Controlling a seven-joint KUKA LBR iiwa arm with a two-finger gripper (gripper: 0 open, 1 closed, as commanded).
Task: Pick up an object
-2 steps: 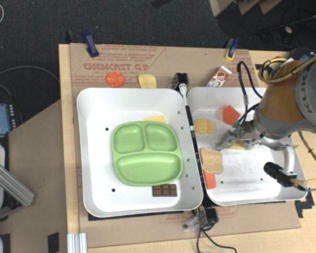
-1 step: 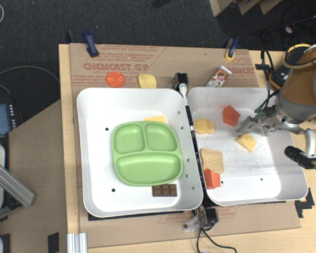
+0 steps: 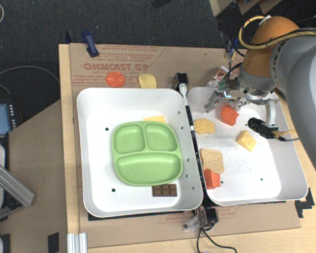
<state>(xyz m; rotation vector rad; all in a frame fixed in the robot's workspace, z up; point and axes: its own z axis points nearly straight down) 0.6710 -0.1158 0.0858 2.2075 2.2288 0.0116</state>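
Note:
My gripper (image 3: 224, 103) hangs over the far left part of the right bin (image 3: 268, 186), its fingers spread apart with nothing between them. A red-orange cube (image 3: 229, 115) lies just in front of the fingertips, apart from them. The same bin holds a round cracker (image 3: 204, 126), a yellow cheese wedge (image 3: 246, 140), a slice of toast (image 3: 212, 159) and a red block (image 3: 211, 178) at its near edge.
The left bin (image 3: 92, 141) holds a green divided plate (image 3: 146, 153), a yellow slice (image 3: 155, 119) behind it and a chocolate bar (image 3: 164, 190) in front. On the board behind the bins lie an orange disc (image 3: 115, 79), a yellow piece (image 3: 147, 81) and a blue clip (image 3: 89, 42).

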